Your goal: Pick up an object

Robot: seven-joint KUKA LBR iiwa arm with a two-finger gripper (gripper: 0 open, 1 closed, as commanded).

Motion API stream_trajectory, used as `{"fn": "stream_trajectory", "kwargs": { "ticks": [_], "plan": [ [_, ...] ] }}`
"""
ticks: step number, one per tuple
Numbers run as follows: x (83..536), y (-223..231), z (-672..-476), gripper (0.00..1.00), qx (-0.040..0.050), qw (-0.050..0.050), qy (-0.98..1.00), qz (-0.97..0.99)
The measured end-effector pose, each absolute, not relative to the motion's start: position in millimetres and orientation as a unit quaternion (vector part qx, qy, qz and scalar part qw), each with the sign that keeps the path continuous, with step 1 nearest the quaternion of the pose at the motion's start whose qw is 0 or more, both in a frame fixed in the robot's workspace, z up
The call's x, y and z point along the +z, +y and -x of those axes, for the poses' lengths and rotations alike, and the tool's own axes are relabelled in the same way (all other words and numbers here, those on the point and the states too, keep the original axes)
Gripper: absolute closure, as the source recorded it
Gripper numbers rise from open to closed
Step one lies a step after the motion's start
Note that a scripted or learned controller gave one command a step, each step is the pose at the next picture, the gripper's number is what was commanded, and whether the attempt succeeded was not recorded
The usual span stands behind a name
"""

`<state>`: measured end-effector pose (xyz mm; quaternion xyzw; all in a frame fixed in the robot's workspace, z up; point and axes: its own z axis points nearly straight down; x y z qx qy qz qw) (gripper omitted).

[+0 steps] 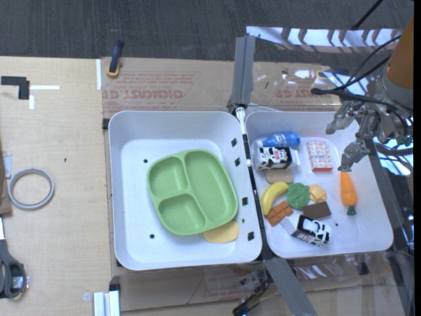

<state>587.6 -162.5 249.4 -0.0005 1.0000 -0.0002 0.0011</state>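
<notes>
Toy cow point(311, 230) (yellow disc point(222, 233) half-hidden)

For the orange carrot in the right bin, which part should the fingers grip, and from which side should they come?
Probably the thick orange middle of the carrot, coming from above. It lies flat, long axis running near to far, apart from the other toys, so the fingers could close across its width.

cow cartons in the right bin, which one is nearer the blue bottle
The upper cow carton, directly below the blue bottle; the other cow carton lies near the bin's front edge.
</notes>
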Motion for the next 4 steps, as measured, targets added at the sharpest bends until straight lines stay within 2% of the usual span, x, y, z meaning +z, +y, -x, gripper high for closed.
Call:
{"fn": "stream_trajectory", "kwargs": {
  "ticks": [1,2,3,4],
  "plan": [
    [138.3,-189.5,-556.0,0.00,-0.0003,0.001,1.000,-0.026],
    [96.4,-147.4,-591.5,0.00,-0.0005,0.001,0.966,-0.260],
    [106.1,-146.9,-592.7,1.00,-0.0014,0.003,0.966,-0.259],
    [192.9,-65.6,-623.0,1.00,0.0000,0.002,0.998,-0.055]
  ]
}}
